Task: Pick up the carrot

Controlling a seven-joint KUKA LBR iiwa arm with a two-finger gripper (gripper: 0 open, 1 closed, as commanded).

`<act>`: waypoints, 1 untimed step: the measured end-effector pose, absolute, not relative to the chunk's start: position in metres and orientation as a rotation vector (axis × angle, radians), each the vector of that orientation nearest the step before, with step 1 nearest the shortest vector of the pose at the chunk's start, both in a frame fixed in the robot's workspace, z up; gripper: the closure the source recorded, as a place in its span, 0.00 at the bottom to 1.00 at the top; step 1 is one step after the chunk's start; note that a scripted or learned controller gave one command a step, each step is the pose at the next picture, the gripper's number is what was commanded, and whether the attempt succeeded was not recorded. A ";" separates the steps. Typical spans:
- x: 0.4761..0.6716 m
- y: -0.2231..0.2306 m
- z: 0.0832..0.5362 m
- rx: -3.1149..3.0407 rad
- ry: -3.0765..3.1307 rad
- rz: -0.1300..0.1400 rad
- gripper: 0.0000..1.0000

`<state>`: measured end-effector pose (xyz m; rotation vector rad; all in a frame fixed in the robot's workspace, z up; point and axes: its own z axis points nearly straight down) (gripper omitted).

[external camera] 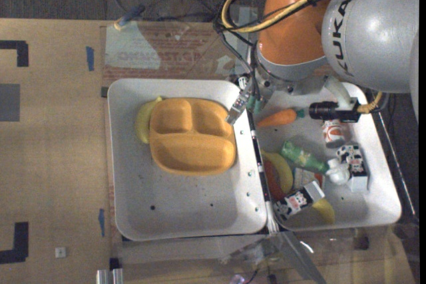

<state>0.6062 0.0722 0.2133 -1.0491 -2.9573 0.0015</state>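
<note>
Two shallow white bins sat side by side on a tan desk (53, 163), viewed from above at a slant. The left bin (180, 209) held an orange divided tray (192, 135) with three compartments, lying upside up near the bin's upper half. A yellow banana-like piece (142, 122) peeked out from under the tray's left edge, touching it.

The right bin (373, 206) held a cluster of small things. The carrot (279, 118), orange with a green tip, lay on its side near the bin's upper left corner. Just below it lay a green bottle-shaped item (303, 157), a yellow banana (283, 169), and a small red and white can (335, 133). Two black and white cow-patterned cartons rested there too, one (298, 201) near the bin's lower edge and one (353, 163) toward the right.

The grey arm (369, 33), with its orange band (296, 10), reached in from the right and hung over the upper part of the right bin. The gripper (243, 103) sat above the wall between the two bins, just left of the carrot. Whether it was open or closed could not be told, and nothing could be seen held in it.
</note>
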 end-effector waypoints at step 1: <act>0.621 0.118 0.207 -0.740 -3.056 -0.003 1.00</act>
